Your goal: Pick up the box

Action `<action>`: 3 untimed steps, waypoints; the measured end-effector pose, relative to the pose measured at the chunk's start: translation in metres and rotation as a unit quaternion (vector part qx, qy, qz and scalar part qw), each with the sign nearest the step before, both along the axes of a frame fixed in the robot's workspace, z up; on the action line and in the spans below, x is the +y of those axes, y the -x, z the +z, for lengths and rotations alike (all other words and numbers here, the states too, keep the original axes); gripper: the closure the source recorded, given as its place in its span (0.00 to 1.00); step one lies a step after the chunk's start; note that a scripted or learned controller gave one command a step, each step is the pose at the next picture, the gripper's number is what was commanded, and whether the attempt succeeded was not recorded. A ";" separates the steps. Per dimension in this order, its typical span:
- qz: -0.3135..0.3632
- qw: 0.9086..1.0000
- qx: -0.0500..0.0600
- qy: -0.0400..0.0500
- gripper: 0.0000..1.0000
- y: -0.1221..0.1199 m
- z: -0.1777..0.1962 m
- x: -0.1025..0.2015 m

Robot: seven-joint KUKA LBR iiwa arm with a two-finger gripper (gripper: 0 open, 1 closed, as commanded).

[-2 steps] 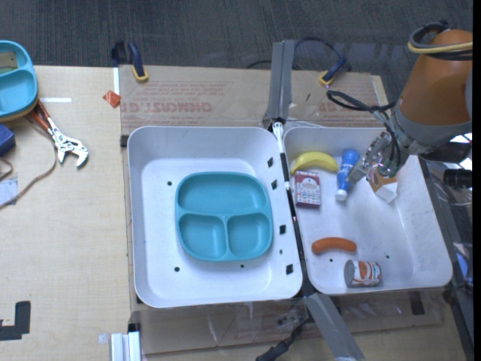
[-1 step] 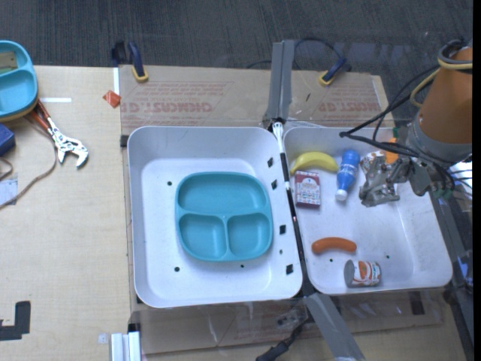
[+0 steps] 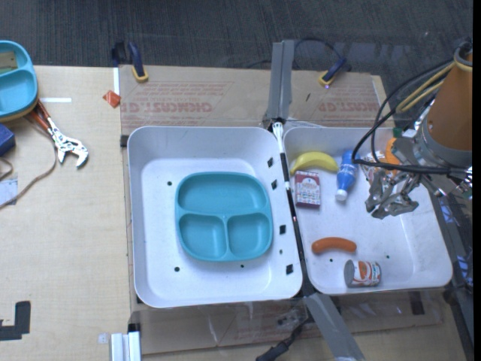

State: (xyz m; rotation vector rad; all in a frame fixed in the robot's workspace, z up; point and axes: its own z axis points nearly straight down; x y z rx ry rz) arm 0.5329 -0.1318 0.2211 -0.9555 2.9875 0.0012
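The box (image 3: 307, 188) is small and red with a white label. It lies flat in the right bin (image 3: 409, 265), near that bin's left wall, just below a banana (image 3: 313, 161). My gripper (image 3: 390, 200) hangs over the right half of the same bin, well to the right of the box and apart from it. Its metal fingers point down and to the left with nothing between them. Cables and the orange band of the arm cover the bin's far right corner.
Also in the right bin are a blue and white bottle (image 3: 346, 175), a sausage (image 3: 334, 244) and a tin can (image 3: 363, 274) on its side. The left bin (image 3: 150, 201) holds a teal divided plate (image 3: 224, 216). A wrench (image 3: 66, 146) lies on the bench at left.
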 end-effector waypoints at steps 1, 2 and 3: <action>0.279 0.960 0.000 0.000 1.00 0.023 0.013 0.014; 0.279 0.960 0.000 0.000 0.00 0.023 0.013 0.014; 0.247 0.969 0.000 0.001 0.00 0.050 -0.112 0.019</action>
